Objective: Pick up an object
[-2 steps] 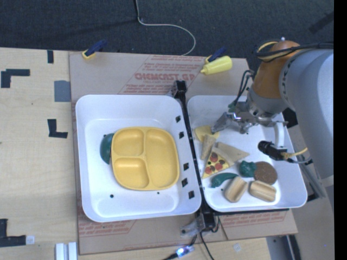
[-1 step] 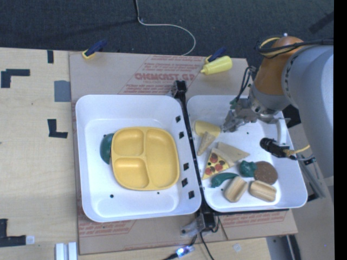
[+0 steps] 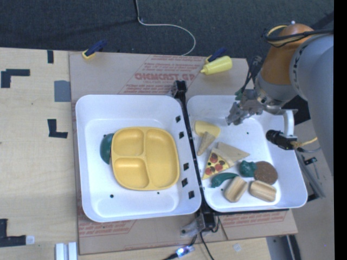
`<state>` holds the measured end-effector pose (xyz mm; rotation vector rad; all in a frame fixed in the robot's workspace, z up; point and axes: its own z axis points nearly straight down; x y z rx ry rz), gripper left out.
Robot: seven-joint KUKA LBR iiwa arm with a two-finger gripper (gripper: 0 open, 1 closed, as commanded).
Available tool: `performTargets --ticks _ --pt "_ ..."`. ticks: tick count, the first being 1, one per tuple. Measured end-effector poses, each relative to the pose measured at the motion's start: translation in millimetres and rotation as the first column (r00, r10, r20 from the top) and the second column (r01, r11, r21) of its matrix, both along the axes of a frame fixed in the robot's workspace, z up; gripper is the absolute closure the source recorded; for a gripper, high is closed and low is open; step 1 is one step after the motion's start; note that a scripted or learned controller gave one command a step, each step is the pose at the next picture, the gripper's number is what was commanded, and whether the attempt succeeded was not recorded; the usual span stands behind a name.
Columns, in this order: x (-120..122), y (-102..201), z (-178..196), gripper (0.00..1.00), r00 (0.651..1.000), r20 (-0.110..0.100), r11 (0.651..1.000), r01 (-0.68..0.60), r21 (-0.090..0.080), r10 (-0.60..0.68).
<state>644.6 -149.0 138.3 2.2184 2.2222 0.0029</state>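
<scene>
Your gripper hovers over the right bin; I cannot tell its state. The nearest object, a yellow cheese wedge, lies just to its lower left in this view.

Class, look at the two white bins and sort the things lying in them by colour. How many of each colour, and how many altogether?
Yellow or cream: 4 (divided plate, cheese piece, cone, wedge)
Green or teal: 3 (piece under plate, pod, lump)
Brown or tan: 3 (round patty, two bread rolls)
Red-topped: 1 (pizza slice)
Total: 11
</scene>
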Motion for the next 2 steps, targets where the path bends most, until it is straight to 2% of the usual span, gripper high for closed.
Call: performTargets --ticks 1,2 --pt "-1.6 -5.5 62.0 1.00 1.000 0.003 1.000 0.001 -0.002 -0.001" --pt "-1.0 -5.2 87.9 1.00 1.000 -0.001 1.000 0.001 0.000 -0.001"
